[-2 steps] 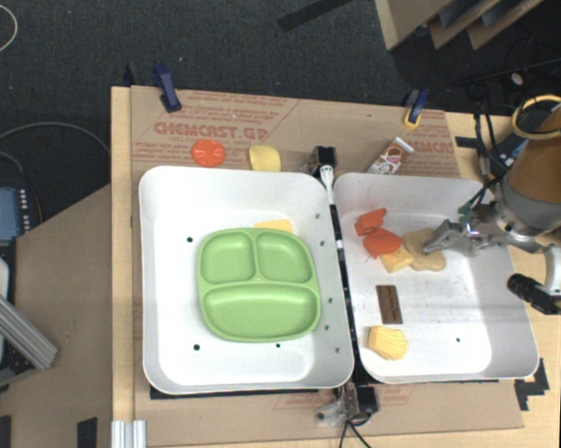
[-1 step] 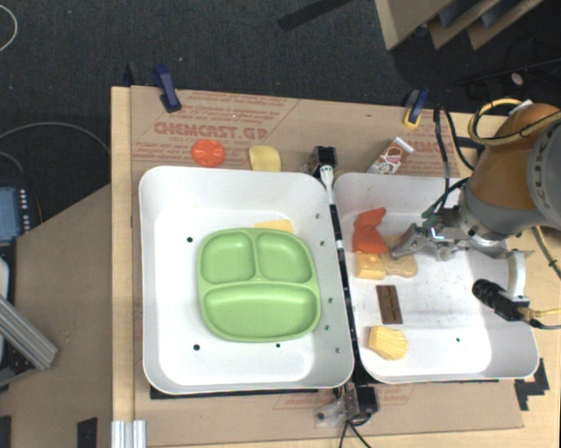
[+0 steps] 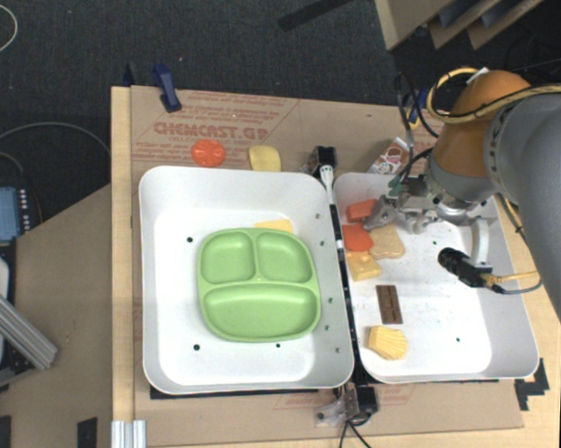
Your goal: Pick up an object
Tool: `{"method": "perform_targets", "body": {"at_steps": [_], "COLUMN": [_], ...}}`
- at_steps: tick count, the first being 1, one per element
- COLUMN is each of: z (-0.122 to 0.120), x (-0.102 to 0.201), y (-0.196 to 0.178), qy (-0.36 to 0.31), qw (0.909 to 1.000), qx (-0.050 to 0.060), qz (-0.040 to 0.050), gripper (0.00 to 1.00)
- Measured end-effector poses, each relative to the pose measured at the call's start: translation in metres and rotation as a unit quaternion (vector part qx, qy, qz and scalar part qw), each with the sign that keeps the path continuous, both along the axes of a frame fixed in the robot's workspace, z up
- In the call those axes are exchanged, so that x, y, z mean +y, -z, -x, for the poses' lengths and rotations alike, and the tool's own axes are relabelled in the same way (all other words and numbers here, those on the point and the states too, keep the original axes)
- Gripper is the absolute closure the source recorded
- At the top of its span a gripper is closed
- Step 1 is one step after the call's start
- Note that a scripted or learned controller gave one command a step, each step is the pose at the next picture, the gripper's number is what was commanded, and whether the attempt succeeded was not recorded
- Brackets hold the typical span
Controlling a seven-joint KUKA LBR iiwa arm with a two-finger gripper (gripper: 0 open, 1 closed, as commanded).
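In the right bin (image 3: 498,353) several small food toys lie along the left side: two orange-red pieces (image 3: 359,212) (image 3: 357,238), a tan cookie (image 3: 389,243), a yellow wedge (image 3: 364,266), a brown bar (image 3: 388,304) and a yellow ridged piece (image 3: 388,342). My gripper (image 3: 394,201) hangs low over the bin's upper left part. It sits just right of the upper orange-red piece and above the cookie. The wrist body hides its tip.
The left bin (image 3: 164,334) holds a green divided plate (image 3: 257,284) with a pale yellow piece (image 3: 275,226) at its top edge. On the cardboard behind the bins lie an orange toy (image 3: 207,152), a yellow toy (image 3: 264,158), a blue clip (image 3: 166,86) and a packet (image 3: 390,159).
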State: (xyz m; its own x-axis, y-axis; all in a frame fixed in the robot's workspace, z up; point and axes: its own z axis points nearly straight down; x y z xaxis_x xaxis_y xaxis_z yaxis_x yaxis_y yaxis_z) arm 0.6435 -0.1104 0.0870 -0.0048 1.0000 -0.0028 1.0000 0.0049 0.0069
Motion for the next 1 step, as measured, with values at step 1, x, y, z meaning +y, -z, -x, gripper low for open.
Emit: {"method": "perform_targets", "body": {"at_steps": [1], "z": [0.098], "x": [-0.0714], "y": [-0.0005], "qy": [0.007], "qw": [1.0], "qx": [0.003], "qz": [-0.0012], "gripper": [0.0]}}
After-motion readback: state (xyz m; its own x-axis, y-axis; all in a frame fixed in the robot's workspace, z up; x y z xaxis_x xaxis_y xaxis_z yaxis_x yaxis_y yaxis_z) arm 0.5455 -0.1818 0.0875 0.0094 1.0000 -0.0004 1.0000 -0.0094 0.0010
